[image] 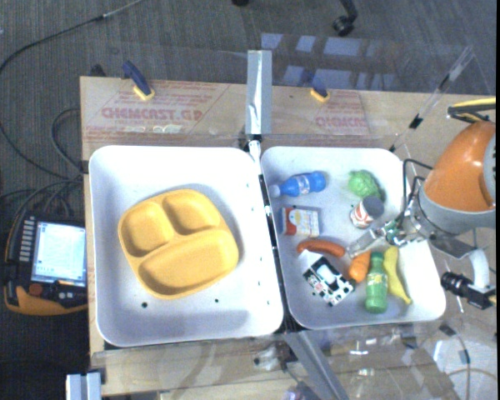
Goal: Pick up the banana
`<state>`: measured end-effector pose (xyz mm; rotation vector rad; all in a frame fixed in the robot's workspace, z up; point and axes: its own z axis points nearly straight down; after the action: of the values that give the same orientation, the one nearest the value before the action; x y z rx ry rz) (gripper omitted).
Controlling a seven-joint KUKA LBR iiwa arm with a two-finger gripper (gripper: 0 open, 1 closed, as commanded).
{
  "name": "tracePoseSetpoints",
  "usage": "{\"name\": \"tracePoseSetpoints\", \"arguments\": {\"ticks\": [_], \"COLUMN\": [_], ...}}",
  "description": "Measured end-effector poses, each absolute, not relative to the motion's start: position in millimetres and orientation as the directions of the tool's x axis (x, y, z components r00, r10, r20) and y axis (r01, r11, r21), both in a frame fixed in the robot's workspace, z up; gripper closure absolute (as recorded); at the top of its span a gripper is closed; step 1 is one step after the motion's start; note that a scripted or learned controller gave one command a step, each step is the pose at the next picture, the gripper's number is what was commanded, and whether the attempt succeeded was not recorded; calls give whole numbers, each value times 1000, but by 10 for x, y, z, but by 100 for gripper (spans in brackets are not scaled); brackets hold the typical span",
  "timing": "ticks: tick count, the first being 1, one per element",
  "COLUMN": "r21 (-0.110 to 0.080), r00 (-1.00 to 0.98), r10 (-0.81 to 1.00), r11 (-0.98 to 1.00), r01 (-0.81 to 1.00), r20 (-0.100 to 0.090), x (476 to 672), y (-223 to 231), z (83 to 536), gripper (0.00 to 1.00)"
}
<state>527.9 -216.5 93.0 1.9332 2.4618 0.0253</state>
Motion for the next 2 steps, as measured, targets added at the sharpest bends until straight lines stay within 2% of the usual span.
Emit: {"name": "tracePoseSetpoints", "arguments": {"ticks": [1, 2], "r21": [20, 18], "r00": [-236, -237], "r10": [972, 971], "r11": [236, 237], "r01": [972, 971], "r20": [-4, -1], "x": [5286, 5286], "y": [-2187, -2170], "z": [985, 983], "gripper": [100, 0]}}
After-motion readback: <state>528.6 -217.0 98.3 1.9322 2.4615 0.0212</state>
